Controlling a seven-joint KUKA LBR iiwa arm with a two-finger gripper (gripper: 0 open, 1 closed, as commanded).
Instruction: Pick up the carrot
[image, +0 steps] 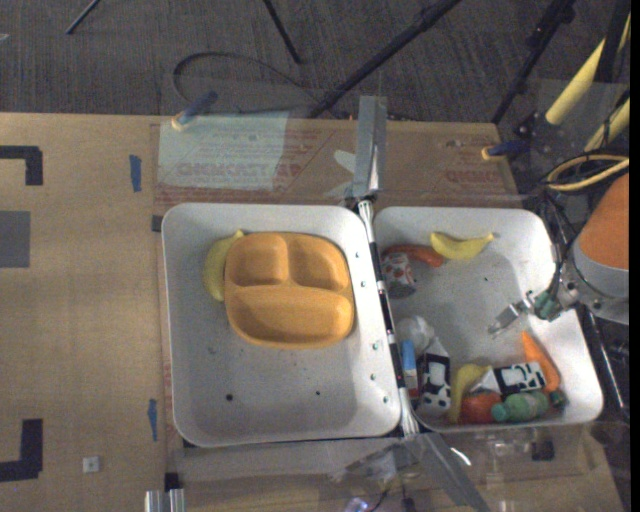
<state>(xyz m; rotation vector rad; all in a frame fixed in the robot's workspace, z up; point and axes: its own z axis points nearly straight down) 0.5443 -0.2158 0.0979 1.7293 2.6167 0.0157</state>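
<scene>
The carrot (540, 360) is seen lying flat in the right bin (520, 232), near its right wall, tilted on a diagonal. It is placed just below and slightly right of the pincer (508, 317), apart from it, not between the fingers. The pincer is seen low over the bin floor, with its fingers spread slightly and nothing held between them; it is reached in from the right on the grey arm with the orange band (612, 235).

Just below the carrot, a black-and-white carton (520, 378), a green toy (524, 405) and a red item (480, 405) are crowded along the bin's lower edge. A yellow piece (464, 385) and a cow-patterned toy (434, 382) are found lower left of the pincer. A yellow banana (460, 243) is seen above and left of the pincer, with a red-orange item (415, 254) and a small can (398, 270) further left.

In the left bin (190, 360), well to the left of the pincer, an orange divided plate (290, 288) is laid, with another banana (216, 268) touching its left edge. Both bins are set on the wooden tabletop (80, 330).
</scene>
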